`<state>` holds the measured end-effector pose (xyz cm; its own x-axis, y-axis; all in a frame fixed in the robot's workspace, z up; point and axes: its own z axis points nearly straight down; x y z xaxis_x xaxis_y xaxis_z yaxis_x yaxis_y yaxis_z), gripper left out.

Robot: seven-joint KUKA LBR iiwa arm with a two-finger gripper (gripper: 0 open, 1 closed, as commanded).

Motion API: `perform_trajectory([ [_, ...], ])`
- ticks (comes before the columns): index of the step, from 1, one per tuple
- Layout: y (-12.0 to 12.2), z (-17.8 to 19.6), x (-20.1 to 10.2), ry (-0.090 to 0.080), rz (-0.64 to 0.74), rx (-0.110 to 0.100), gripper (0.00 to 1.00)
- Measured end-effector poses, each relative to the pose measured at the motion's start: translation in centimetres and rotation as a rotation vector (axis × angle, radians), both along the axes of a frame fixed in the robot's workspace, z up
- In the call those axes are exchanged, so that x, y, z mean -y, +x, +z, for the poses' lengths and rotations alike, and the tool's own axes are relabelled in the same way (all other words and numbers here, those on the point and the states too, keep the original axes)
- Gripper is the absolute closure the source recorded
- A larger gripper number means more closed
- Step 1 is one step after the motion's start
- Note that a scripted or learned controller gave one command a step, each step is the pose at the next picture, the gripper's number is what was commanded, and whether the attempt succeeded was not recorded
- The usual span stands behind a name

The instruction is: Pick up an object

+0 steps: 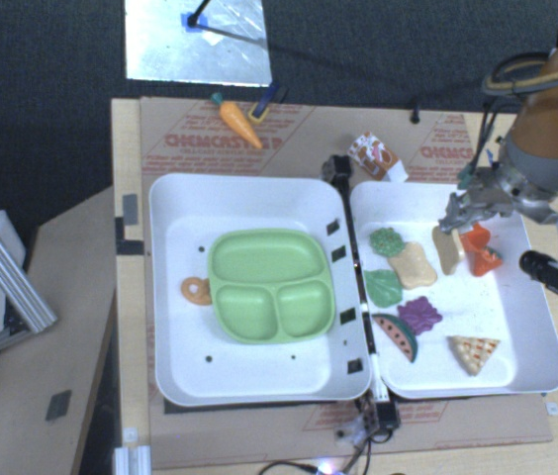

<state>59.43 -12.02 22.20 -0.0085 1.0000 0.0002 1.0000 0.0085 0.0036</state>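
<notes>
The right bin (541, 364) holds several toy foods: a green broccoli piece (388, 241), a tan bread-like piece (416, 265), a green leaf (383, 287), a watermelon slice (396, 334), purple grapes (419, 315), a pizza slice (474, 351), a red piece (479, 248) and a tan stick-shaped piece (446, 250). My gripper (464, 218) hangs low over the bin's far right part, just above the tan stick and the red piece. Whether it touches either one is unclear from this slant.
The left bin (175, 216) bears a green divided plate (269, 285) and a small orange ring (197, 291). Behind the bins lie a toy carrot (239, 124), a small wrapped item (376, 156) and a foil sheet (198, 28). A black part (548, 268) juts in at the right.
</notes>
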Motion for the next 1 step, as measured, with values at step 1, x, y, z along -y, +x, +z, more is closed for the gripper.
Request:
perform_trajectory([
  [1,3.15,1.05,-4.78,0.001,0.001,0.001,1.0],
])
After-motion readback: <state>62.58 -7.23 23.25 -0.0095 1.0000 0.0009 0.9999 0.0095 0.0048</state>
